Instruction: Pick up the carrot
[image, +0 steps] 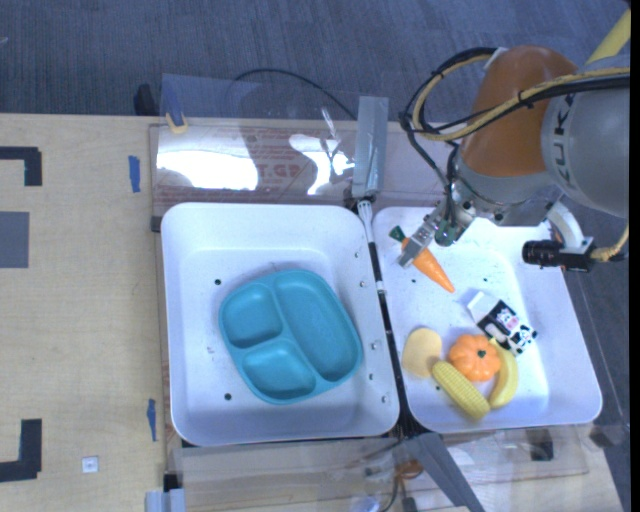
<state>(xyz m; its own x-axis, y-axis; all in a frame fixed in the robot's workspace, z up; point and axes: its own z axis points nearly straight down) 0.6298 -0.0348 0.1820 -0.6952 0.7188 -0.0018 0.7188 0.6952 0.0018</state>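
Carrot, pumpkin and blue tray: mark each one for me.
carrot (434, 268): camera view, middle of its orange body.
pumpkin (474, 358): camera view, top of its orange rind.
blue tray (318, 322): camera view, floor of its large compartment.

Carrot (436, 270) smooth plastic; blue tray (289, 334) matt plastic (slight sheen); bins (190, 300) glossy white; bench (70, 300) pale wood.
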